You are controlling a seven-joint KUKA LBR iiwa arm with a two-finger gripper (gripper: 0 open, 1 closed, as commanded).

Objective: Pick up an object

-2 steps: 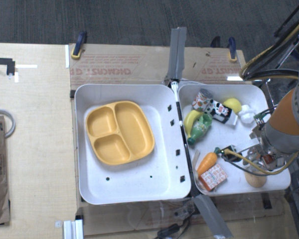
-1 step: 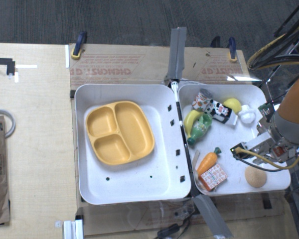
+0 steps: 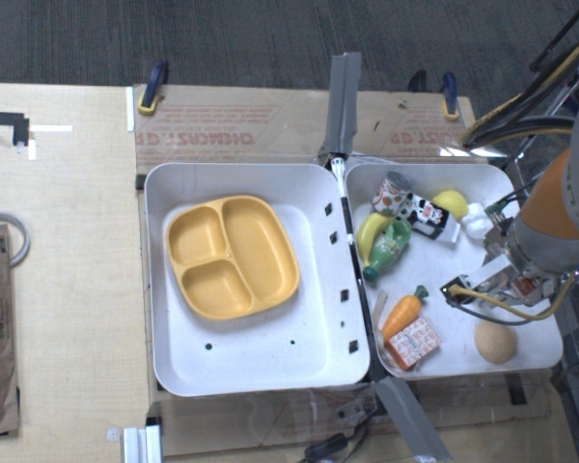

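Note:
The right bin (image 3: 444,355) holds several objects. A carrot (image 3: 401,313) lies above a small orange box (image 3: 412,343) at the front. A tan ball (image 3: 495,342) rests at the front right. Further back are a green bottle (image 3: 386,246), a banana (image 3: 369,231), a patterned cup (image 3: 390,197), a black-and-white cow toy (image 3: 427,215), a lemon (image 3: 450,202) and a small white piece (image 3: 474,223). My gripper (image 3: 507,280) hangs over the right side of this bin, just above the tan ball, with nothing seen held in it.
A yellow three-part plate (image 3: 232,255) lies in the left bin (image 3: 174,355). A grey divider bar (image 3: 343,114) runs between the bins at the back. Cardboard (image 3: 232,128) lies behind them, and cables hang at the far right.

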